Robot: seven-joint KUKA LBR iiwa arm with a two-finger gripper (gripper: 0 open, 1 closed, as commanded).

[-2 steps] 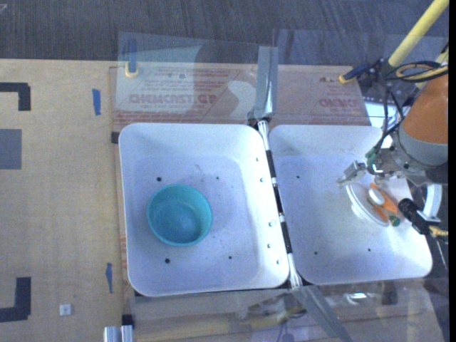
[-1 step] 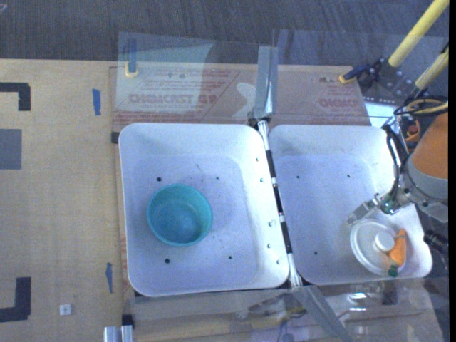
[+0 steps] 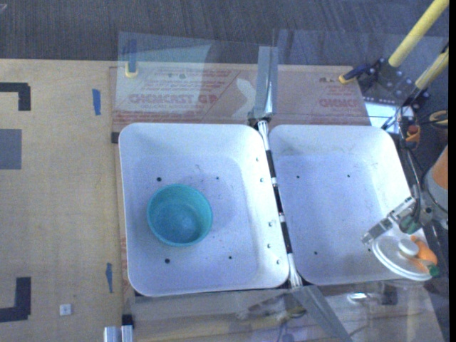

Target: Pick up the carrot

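Where two bins point(image 3: 214, 137) sit, one bowl point(image 3: 179, 214)

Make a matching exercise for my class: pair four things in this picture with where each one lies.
Things:
1. bowl
2. carrot
3. tape
4. rod

Places:
A. upper right corner of the view
B. inside the left bin
C. on the bench, left of both bins
D. at the lower right corner of the right bin

Pairs: 1-B, 2-D, 3-C, 4-A
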